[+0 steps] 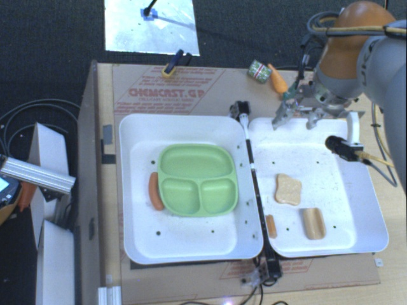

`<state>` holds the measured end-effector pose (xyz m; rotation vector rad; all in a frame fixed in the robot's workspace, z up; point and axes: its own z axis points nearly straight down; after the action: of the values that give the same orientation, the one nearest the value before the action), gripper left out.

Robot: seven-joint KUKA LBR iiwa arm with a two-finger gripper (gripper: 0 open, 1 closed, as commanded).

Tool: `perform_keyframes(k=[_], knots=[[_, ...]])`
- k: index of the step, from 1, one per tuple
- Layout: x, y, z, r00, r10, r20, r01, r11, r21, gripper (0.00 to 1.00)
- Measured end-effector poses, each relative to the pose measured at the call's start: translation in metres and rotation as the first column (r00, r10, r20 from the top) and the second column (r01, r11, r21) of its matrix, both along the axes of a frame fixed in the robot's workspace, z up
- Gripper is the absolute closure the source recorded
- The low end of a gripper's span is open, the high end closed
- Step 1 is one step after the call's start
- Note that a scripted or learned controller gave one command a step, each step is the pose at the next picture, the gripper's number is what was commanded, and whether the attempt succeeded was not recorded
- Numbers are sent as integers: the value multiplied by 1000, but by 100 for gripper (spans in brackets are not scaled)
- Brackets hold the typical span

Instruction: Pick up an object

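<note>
Gripper (pixel 296 117): spread wide, nothing pinched; above the far rim of the right bin (pixel 343 183), not yet down among the contents.
Toast slice (pixel 288 190): flat on the floor near the middle of the right bin.
Bun (pixel 313 223): toward the near edge of the right bin, just beside the toast slice, apparently apart from it.
Small orange stick (pixel 271 225): hard against the inner wall of the right bin (sausage or carrot, too small to tell).
Outside the right bin: green plate (pixel 198 180) and sausage (pixel 153 190) in the left bin (pixel 137 170) alongside; can (pixel 259 70) and carrot (pixel 278 80) on the bench beyond the far rim.
Step in hand: choice of target and approach; judged barely begun, no contact.
Likely best pick: bun. Thicker, rounded, clear of the walls. Toast slice too flat for a pinch from above; stick too close to the wall for a finger on that side.
Doing it well: cross toward the near edge of the right bin, centre over the bun, turn to close across its short width, descend straight and wide, stop just above the floor, close gently, lift straight.
Risks: a finger landing on top of the bun; a nudge into the toast slice; squashing (softness unknown).
</note>
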<state>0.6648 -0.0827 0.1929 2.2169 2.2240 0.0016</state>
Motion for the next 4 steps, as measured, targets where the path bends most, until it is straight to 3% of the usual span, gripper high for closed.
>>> perform_keyframes(k=[1, 2, 3, 4], knots=[[-49, -3, -72, 1000, -2, -3, 2, 1000, 0, 0], [-93, -24, -82, 1000, -3, -2, 3, 1000, 0, 0], [-108, -5, -107, 1000, -3, 3, 3, 1000, -2, 0], [-121, -1, -109, 1000, -3, -2, 3, 1000, 1, 0]])
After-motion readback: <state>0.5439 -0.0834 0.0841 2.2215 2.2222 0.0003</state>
